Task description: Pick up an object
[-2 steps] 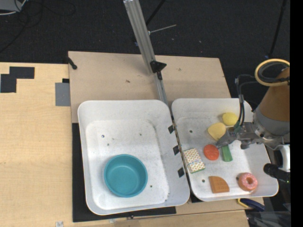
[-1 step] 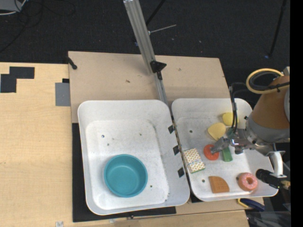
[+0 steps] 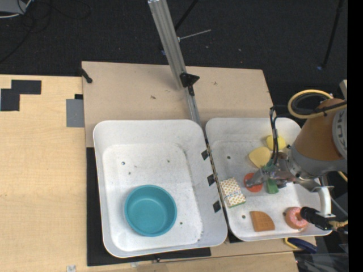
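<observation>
The right bin (image 3: 235,132) holds several small objects. My gripper (image 3: 267,175) is low in that bin, right over a red piece (image 3: 252,183) and a green piece (image 3: 273,187); its tips are hidden among them. A yellow piece (image 3: 259,156) lies just behind the gripper, and another yellow one (image 3: 278,142) sits farther back. A patterned block (image 3: 232,192) lies near the bin's left wall. A brown wedge (image 3: 262,221) and a pink ring (image 3: 295,218) lie at the front. The orange-banded arm (image 3: 317,143) covers the bin's right side.
The left bin (image 3: 113,135) holds a teal bowl (image 3: 150,209) at its front. A slanted metal rail (image 3: 170,38) rises behind the bins, ending near their shared wall. Black clips sit on the divider (image 3: 210,179) between the bins.
</observation>
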Controlling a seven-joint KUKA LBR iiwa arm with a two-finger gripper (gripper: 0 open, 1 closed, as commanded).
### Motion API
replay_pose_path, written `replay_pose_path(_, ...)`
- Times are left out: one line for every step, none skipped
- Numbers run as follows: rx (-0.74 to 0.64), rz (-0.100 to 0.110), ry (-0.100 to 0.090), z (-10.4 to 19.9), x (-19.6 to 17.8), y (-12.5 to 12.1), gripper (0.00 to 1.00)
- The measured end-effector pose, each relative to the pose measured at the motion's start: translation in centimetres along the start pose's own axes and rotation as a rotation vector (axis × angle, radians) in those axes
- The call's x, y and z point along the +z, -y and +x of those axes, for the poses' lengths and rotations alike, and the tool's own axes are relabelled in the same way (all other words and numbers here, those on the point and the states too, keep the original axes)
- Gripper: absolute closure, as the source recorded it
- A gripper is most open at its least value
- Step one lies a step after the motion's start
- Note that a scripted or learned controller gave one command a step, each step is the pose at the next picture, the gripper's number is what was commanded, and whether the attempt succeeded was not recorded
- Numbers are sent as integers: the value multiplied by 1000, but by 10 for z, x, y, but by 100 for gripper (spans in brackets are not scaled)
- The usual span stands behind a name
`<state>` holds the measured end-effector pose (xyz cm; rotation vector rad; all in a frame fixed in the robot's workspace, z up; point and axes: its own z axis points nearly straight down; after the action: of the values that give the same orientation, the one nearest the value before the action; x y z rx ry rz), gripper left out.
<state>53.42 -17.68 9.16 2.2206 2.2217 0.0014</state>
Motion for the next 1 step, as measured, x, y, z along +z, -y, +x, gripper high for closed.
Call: replay_pose_path(0, -2, 1, 0, -11, -1, 100)
